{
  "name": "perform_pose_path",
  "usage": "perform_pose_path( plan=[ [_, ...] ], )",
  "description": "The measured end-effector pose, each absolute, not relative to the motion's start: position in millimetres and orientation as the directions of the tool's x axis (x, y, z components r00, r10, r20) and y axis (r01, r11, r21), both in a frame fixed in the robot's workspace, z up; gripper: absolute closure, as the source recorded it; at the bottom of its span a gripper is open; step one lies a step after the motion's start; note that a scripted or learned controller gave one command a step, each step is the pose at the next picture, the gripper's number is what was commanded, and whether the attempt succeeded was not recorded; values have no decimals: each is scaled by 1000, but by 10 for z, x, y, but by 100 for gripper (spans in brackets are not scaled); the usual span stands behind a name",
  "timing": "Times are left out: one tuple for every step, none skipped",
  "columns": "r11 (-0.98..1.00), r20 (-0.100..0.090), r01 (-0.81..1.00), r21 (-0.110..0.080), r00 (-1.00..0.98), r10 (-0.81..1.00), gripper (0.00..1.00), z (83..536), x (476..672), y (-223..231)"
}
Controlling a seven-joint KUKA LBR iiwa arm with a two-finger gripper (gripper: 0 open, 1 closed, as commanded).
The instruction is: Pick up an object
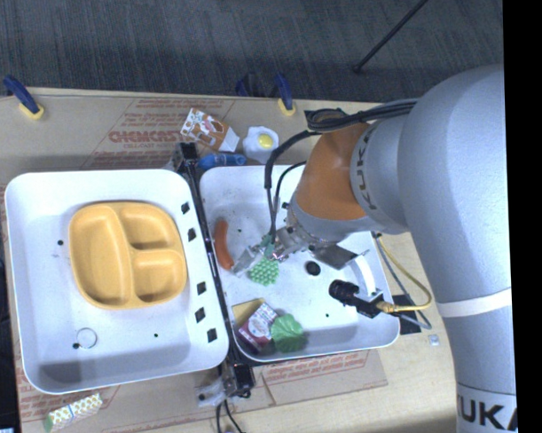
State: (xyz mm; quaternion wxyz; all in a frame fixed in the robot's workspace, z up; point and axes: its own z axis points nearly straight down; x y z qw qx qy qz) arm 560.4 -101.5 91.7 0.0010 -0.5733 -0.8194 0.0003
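**Tool (259, 256) hanging low in the right bin (346, 335)**

The tool is reaching into the bin's middle; whether it is spread or pressed together cannot be told (the wrist is masking it). A green knobbly ball (264, 273) is lying just beside its tip. An orange sausage-shaped toy (222, 244) is lying near, toward the left bin (33, 264).

A yellow tray (126, 252) is filling the middle of the left bin (29, 264), leaving bare floor along its lower edge. In the right bin (239, 187) the arm (447, 178) is covering the upper right. An orange sausage (222, 244), a green ball (264, 272), a red packet (257, 325) and a green lump (289, 331) are crowding the left and lower left. Its top-left corner is lying open.
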Motion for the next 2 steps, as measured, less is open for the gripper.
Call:
perform_pose_path(
  plan=[
    [346,2,938,-3,-346,938,100,1016,5605,-1015],
    [364,1,931,-1,-364,931,100,2105,5342,-623]
  ],
)
